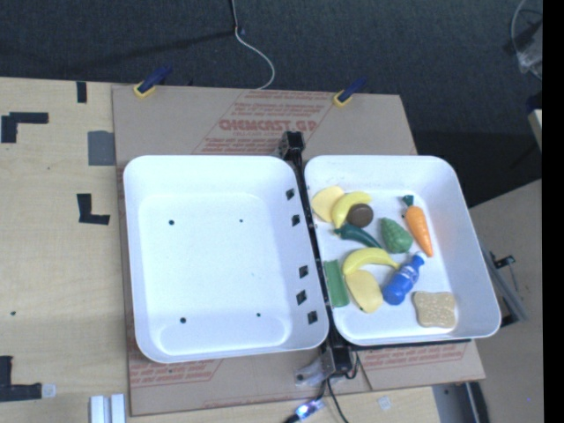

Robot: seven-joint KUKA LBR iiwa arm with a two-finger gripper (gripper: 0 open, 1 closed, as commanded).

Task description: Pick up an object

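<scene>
The right bin (pixel 458 203) holds several toy foods. An orange carrot (pixel 418 227) lies near its right side, with a green vegetable (pixel 396 235) beside it. A yellow piece (pixel 327 203) and a yellow-and-brown piece (pixel 354 211) sit at the bin's left, above a dark green pepper (pixel 356 234). A banana (pixel 368 258) curves over a yellow lemon-like piece (pixel 366 292). A blue bottle (pixel 402 282) lies beside them, a tan bread slice (pixel 435 309) sits at the front right, and a green strip (pixel 336 283) lies along the left wall.
The left bin (pixel 145 227) stands beside the right one, joined by black clips (pixel 306 271) along the shared wall. Both rest on a cardboard sheet (pixel 256 122) on the wooden bench. A white cable (pixel 249 40) runs across the dark floor behind.
</scene>
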